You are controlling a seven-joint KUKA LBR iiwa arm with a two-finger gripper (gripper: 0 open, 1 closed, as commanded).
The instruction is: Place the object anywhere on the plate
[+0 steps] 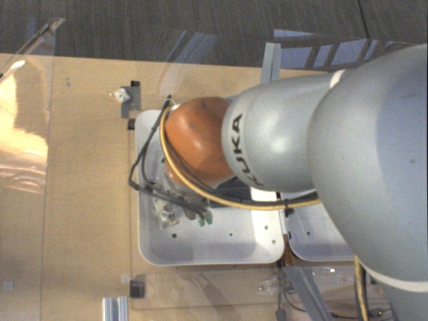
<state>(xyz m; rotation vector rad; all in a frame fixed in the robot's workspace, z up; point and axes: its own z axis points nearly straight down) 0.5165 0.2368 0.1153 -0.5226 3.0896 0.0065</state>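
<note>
Grey arm [334,146]: it is the biggest thing here and it covers most of both bins, so you should go slow.
Wooden table [73,179]: it holds the two bins side by side.
Left bin [200,249]: white, with a bare floor near its front edge; I cannot see a plate or the object in it.
Right bin [314,246]: just a corner peeks out.
Claw [175,209]: it is low in the left bin; I cannot tell whether it has anything.
Your step: lift up a bit and check first.
</note>
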